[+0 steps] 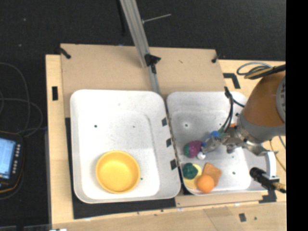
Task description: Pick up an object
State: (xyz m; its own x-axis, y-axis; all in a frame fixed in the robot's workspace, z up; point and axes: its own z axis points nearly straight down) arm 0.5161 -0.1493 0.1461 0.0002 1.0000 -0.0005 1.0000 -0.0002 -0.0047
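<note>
In the right bin (192, 107) a purple and green object (194, 148) lies near the middle. Toward the front lie a dark green object on a yellow piece (190, 171), an orange block (212, 170) and an orange ball (205, 183). My gripper (208, 147) reaches in from the right, low over the bin, its tip right beside the purple object. Whether anything sits between its fingers is hidden at this angle.
A yellow bowl (118, 171) sits at the front of the left bin (115, 109). A slanted metal pole (137, 30) rises behind the bins. The arm's orange band (262, 105) hangs over the right bin's right side.
</note>
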